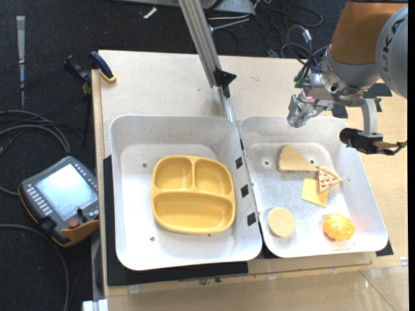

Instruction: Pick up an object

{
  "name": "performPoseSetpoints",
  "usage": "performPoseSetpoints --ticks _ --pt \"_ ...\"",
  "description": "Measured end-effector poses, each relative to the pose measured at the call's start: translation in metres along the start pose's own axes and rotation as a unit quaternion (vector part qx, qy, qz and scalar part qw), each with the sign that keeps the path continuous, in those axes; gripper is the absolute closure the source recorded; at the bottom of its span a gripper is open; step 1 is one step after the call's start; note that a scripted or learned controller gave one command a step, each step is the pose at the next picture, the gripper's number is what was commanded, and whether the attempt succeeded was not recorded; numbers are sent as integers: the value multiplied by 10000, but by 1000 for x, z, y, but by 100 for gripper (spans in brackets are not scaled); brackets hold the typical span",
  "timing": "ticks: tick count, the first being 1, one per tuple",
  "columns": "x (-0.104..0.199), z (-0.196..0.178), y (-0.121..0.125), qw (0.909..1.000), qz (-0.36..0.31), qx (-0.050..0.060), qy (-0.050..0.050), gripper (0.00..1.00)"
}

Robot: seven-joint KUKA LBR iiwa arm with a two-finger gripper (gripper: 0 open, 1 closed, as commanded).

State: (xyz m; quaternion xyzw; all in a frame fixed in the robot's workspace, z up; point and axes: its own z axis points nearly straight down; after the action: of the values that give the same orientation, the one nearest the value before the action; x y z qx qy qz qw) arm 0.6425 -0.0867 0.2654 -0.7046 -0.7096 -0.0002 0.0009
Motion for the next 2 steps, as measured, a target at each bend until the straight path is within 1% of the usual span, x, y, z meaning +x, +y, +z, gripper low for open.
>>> performPoseSetpoints --ticks 1,2 --pt "57 3 -24 10000 -5 6 2 100" --pt "113 18 -46 10000 -6 14 2 100"
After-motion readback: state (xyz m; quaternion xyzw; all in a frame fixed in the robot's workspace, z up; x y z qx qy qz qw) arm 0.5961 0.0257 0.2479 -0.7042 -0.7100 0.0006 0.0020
